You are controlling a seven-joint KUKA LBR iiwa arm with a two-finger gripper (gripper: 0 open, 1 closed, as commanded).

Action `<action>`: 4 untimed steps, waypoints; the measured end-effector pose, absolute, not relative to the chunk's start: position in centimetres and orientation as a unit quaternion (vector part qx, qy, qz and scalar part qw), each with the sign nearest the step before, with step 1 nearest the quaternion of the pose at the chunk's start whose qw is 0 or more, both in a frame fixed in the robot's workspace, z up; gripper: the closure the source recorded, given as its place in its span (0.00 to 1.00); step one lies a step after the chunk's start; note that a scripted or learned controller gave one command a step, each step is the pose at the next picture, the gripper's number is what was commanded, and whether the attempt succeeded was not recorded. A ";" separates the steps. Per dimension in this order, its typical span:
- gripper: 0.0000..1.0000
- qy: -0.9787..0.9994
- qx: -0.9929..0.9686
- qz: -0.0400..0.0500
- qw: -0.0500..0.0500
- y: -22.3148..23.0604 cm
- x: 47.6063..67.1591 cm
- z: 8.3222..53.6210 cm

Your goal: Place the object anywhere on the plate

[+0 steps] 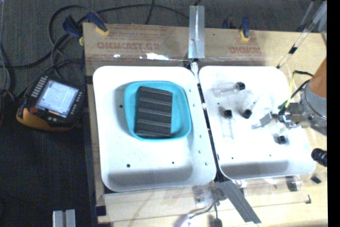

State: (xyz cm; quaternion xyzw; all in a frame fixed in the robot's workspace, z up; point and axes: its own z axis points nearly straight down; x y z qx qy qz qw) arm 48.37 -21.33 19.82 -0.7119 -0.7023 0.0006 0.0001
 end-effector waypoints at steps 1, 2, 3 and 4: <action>0.00 -0.654 -0.757 0.001 0.001 -11.6 48.4 18.5; 0.00 -0.673 -0.739 0.001 -0.002 -19.7 48.4 28.7; 0.00 -0.673 -0.739 0.001 -0.002 -19.7 48.4 28.7; 0.00 -0.673 -0.739 0.001 -0.002 -19.7 48.4 28.7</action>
